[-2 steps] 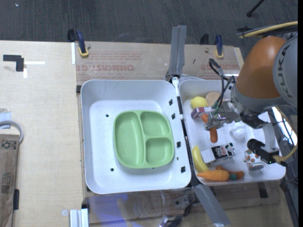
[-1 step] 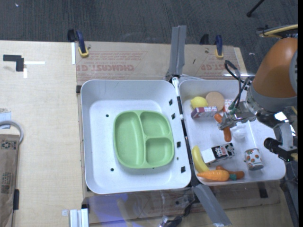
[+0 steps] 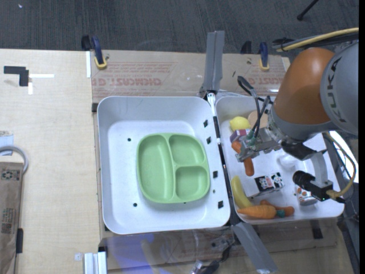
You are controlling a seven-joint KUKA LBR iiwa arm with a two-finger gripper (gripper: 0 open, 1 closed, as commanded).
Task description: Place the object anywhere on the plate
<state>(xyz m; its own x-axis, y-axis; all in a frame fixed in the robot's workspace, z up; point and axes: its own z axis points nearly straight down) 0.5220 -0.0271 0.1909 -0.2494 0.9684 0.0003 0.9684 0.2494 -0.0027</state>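
Listing, near to far:
Carrot [image 3: 258, 211]: front of right bin [image 3: 336, 210], beside banana [image 3: 240, 192].
Cow-print block [image 3: 269, 182]: just behind carrot.
Plate [image 3: 173, 168]: green, three compartments, centre of left bin [image 3: 114, 170].
Pincer [image 3: 248, 151]: over right bin, above a small orange piece [image 3: 248, 166]; finger state cannot be told.
Lemon [image 3: 240, 123]: back of right bin.
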